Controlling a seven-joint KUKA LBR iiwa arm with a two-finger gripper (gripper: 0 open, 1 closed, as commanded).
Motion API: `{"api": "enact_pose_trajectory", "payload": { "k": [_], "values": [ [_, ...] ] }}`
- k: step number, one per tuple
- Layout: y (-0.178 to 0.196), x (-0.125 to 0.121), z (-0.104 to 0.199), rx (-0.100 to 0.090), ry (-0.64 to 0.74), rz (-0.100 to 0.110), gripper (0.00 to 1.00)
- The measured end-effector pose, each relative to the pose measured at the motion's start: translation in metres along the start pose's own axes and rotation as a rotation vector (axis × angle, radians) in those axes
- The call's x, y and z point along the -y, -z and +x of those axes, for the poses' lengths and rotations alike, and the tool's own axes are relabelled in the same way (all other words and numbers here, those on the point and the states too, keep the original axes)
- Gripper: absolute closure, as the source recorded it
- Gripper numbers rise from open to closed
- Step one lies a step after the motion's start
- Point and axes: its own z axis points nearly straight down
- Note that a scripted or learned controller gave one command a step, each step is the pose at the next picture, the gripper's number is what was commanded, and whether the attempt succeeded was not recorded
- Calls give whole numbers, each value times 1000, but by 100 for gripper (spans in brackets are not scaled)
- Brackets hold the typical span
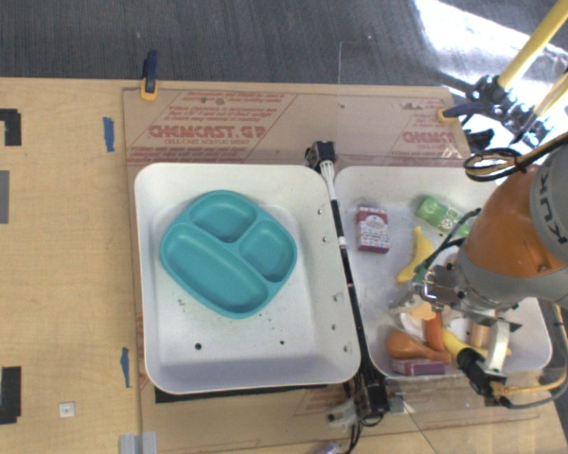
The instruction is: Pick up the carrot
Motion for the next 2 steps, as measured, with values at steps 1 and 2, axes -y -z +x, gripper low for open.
{"api": "enact_pose_trajectory", "payload": {
  "k": [1, 2],
  "values": [
    [9, -1, 1, 1, -1, -2, 100],
    [0, -58, -30, 2, -169, -13, 100]
  ]
}}
